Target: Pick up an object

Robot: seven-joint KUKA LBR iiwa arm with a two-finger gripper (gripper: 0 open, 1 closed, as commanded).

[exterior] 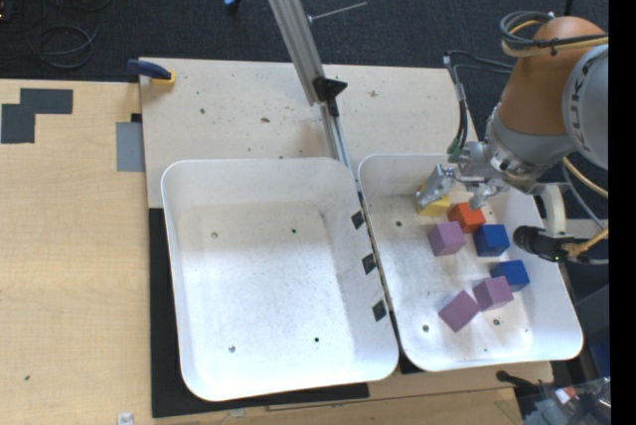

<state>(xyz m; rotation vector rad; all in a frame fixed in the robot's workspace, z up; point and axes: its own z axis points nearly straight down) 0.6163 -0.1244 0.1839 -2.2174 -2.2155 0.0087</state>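
Over right shallow white plastic bin (556, 339), near its back edge: grey two-finger claw (444, 187) on grey arm with orange band (542, 85), low over cluster of small blocks. Cannot tell whether apart or together, tips too small and blurred against wrist hardware. Nothing visibly clamped.

Closest candidate: small yellow foam block (434, 207), just below claw tip, touching or nearly so. Small orange cube (465, 215) right beside it, toward arm side. Light purple cube (446, 238) just in front of both. Dark blue cube (491, 239) near, second dark blue cube (510, 274) further forward, two more purple cubes (492, 292) and (458, 310) well toward front of bin. Left shallow white plastic bin (179, 214) holds no blocks.

Judgement on doing step well: pick single target, likely yellow block; centre over it before descending. Crowding a risk, since orange and purple neighbours sit tight, so straddling along freest axis advisable. Straight vertical descent, close only once block sits between tips, then lift slowly and check for slip.
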